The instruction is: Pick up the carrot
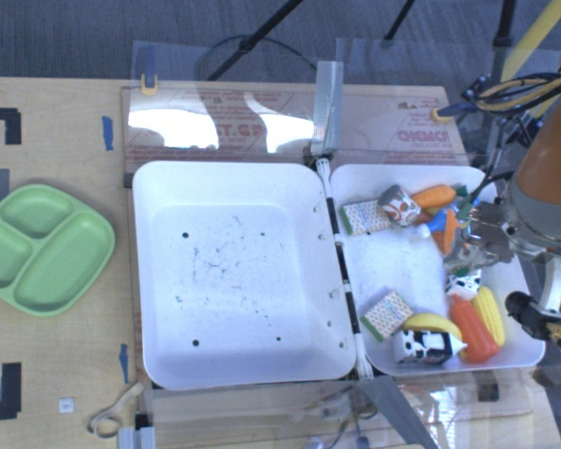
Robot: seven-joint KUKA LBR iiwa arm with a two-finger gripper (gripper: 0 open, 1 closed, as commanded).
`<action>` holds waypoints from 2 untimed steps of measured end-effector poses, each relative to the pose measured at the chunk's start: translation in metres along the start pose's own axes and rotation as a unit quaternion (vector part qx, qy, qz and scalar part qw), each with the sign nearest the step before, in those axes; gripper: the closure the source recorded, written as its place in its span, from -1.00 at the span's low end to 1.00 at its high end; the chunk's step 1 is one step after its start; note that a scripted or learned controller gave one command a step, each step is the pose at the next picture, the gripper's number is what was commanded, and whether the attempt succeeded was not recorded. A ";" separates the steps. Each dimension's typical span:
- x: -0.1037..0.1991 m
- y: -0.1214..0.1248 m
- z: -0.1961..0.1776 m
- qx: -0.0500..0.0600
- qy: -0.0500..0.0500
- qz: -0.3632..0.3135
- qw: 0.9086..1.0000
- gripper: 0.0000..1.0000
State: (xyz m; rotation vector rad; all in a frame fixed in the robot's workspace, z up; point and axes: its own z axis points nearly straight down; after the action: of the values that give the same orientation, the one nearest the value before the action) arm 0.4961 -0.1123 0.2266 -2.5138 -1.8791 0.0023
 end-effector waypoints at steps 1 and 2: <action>-0.015 0.077 0.039 -0.001 -0.001 0.087 0.996 1.00; -0.014 0.091 -0.037 -0.002 0.000 0.166 0.986 1.00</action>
State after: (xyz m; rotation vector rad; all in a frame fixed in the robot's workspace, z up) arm 0.5797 -0.1519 0.2635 -2.7934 -1.4379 0.0011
